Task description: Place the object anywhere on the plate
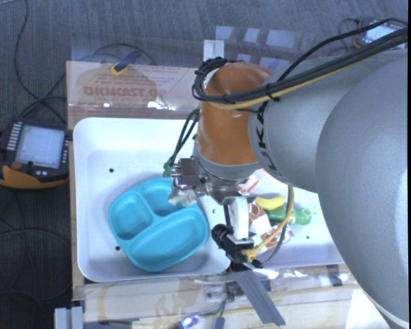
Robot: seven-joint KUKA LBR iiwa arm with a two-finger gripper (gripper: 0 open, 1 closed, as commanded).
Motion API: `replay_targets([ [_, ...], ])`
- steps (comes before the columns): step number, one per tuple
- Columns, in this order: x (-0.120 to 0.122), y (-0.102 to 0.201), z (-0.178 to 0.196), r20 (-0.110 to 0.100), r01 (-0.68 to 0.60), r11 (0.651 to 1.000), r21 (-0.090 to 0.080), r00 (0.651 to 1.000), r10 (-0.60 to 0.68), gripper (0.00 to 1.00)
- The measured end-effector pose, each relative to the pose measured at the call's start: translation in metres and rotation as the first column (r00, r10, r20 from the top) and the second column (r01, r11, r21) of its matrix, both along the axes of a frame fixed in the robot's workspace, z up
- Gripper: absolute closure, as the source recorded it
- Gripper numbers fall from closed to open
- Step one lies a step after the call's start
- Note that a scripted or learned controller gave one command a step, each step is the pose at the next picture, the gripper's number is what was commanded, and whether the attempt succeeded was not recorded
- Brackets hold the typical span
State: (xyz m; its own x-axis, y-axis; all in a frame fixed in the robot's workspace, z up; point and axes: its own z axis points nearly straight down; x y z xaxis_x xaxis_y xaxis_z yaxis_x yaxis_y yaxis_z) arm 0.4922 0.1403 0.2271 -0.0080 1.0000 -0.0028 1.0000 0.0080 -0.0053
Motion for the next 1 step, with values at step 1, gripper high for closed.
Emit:
replay_targets([
  [1, 0.0, 0.0001, 0.0, 0.0, 0.0, 1.0, 0.0, 1.0, 0.0, 0.0],
])
